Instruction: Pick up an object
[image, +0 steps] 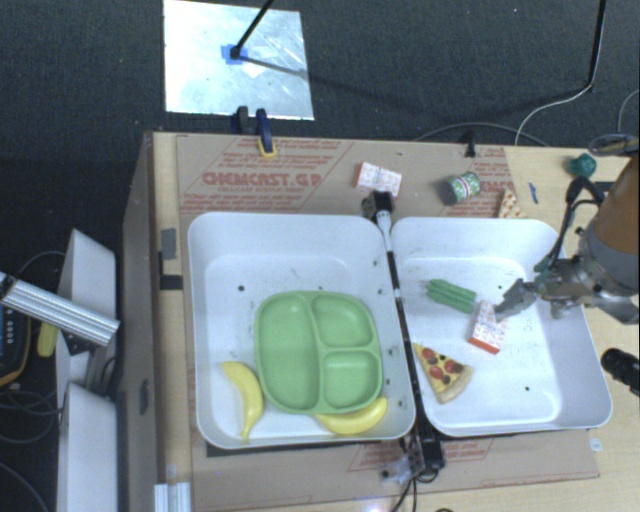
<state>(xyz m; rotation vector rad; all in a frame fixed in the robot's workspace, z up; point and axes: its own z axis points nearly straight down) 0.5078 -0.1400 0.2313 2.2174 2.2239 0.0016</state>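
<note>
While the grey claw (515, 297) hovers, fingers seemingly apart, a small red-and-white box (487, 328) lies just below-left, apparently its pickup target.

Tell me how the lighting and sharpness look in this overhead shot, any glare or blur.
In the camera view the light is even and soft, with faint shadows under the green divided plate; the shiny foil sheet on the dark floor throws back glare; the grey two-finger gripper by the small red-and-white box looks slightly soft, and the picture is mildly grainy overall.
</note>
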